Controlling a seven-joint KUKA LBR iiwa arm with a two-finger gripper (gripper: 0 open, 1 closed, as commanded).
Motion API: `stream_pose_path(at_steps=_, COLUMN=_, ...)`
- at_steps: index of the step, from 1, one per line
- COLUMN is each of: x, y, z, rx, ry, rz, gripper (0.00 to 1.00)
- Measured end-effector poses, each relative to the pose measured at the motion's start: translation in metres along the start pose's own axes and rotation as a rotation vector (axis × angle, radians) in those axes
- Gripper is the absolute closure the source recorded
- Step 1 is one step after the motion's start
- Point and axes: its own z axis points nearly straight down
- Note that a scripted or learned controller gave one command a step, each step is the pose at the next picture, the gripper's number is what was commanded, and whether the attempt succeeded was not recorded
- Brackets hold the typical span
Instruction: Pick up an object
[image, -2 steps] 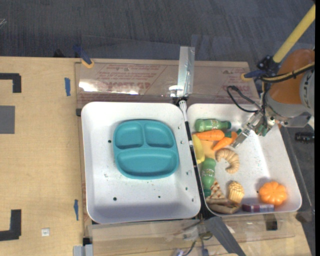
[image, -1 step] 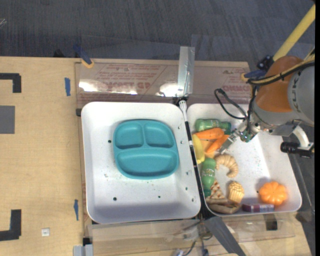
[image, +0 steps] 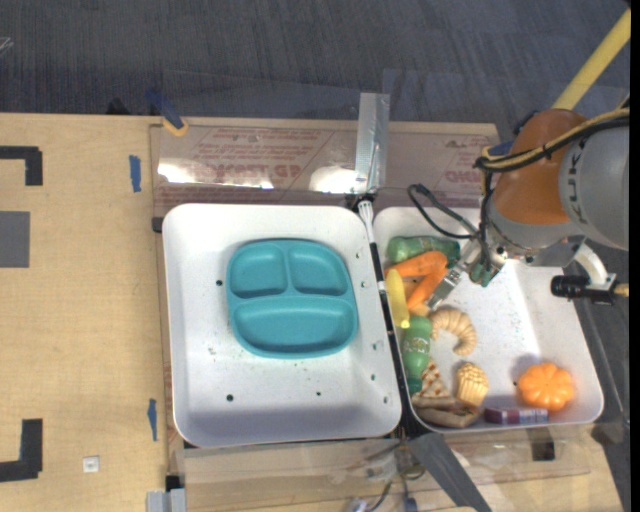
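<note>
Orange carrot (image: 422, 266), tapered and slanted, under jaws of unclear state (image: 447, 285).

Probably lab: taped bench (image: 80, 300), bins (image: 190, 400)

The arm (image: 590, 190) is cut off by the right edge; the claw (image: 448, 285) is too small to show how its fingers stand; the toys (image: 425, 345) along the right bin's (image: 540, 300) left wall overlap, partly hiding one another.
</note>
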Motion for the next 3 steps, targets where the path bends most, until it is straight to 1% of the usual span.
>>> stream_pose_path(at_steps=1, x=0.010, y=-0.074, z=0.003, rx=-0.007, ry=0.017, rz=0.100, gripper=0.00)
stream_pose_path(at_steps=2, x=0.045, y=-0.027, z=0.002, rx=-0.010, ry=0.017, rz=0.128, gripper=0.00)
stream_pose_path(at_steps=3, x=0.029, y=-0.004, z=0.002, rx=-0.005, ry=0.019, rz=0.289, gripper=0.00)
